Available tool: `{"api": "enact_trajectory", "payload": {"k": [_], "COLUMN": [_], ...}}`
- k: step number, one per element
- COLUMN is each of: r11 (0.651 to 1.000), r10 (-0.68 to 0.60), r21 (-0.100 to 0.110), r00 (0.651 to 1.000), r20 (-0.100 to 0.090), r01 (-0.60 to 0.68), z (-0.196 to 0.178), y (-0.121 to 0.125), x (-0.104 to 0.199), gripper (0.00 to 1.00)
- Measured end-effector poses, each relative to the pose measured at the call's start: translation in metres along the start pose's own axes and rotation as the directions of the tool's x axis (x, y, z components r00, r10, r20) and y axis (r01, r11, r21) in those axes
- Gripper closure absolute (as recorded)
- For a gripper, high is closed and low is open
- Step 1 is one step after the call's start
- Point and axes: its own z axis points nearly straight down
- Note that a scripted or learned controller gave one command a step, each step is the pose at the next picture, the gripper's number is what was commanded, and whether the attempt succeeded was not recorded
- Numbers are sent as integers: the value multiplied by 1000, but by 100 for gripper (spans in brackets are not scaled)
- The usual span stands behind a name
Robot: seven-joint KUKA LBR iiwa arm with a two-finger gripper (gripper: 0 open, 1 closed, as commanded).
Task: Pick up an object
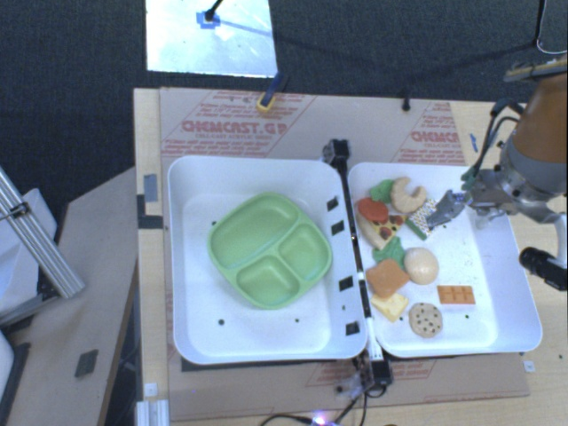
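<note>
Overhead, we saw the gripper [441, 209] reaching in over the right bin [506, 327], just beside the croissant [408, 193] near that bin's far edge; we could not tell its state. Toy foods clustered along the bin's left edge, among them a cookie [426, 319] and a waffle [456, 295], while the left bin [195, 327] carried a green divided plate [269, 249].

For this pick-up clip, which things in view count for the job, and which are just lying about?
Job: gripper, over the right bin; toy foods there, such as the cookie, orange waffle, egg and croissant.

Lying about: green divided plate in the left bin.
</note>
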Motion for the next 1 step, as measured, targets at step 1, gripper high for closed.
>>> {"api": "enact_trajectory", "payload": {"k": [1], "r11": [1000], "r10": [-2], "r21": [-12], "r00": [1000], "r20": [2], "r01": [2], "z": [-6], "y": [2], "x": [0], "gripper": [0]}}
